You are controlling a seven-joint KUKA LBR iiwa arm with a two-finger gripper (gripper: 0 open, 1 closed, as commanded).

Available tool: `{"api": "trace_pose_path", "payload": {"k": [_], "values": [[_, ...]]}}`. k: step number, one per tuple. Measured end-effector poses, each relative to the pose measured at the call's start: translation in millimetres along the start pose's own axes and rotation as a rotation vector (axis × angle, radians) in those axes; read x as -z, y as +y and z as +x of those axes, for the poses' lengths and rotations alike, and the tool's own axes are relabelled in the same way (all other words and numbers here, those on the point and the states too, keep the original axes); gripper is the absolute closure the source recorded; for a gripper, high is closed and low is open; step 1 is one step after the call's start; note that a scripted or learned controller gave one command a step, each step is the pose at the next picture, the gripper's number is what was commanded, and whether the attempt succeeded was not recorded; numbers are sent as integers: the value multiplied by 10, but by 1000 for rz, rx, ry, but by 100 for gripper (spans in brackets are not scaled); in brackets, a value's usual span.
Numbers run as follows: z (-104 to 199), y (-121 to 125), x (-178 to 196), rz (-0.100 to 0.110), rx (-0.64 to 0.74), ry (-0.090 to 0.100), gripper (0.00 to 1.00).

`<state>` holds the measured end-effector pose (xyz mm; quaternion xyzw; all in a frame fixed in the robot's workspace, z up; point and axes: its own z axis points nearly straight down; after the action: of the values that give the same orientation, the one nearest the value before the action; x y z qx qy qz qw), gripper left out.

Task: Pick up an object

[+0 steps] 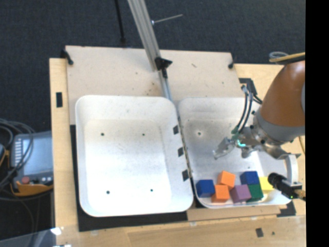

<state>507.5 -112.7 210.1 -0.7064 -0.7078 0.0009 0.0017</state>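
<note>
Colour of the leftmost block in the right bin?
Blue, seen in the camera view.

Seven small blocks lie clustered at the near end of the right bin [205, 117], against its front rim. Leftmost is a blue cube [205, 188], set a little apart from the rest. To its right sit two orange cubes: one [227, 178] farther back and one [221, 192] nearer the rim, the two touching or almost so. A purple cube [240, 193] lies just beside the near orange one. Behind it is a second blue cube [250, 178], with a green cube [256, 192] in front of that. A yellow block [267, 183] lies at the right end, beside the green and blue ones. All rest flat on the bin floor.
</note>
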Motion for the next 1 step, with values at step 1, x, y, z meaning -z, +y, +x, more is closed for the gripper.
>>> {"api": "trace_pose_path", "payload": {"k": [1], "values": [[-4, 9, 21, -5, -4, -1, 0]]}}
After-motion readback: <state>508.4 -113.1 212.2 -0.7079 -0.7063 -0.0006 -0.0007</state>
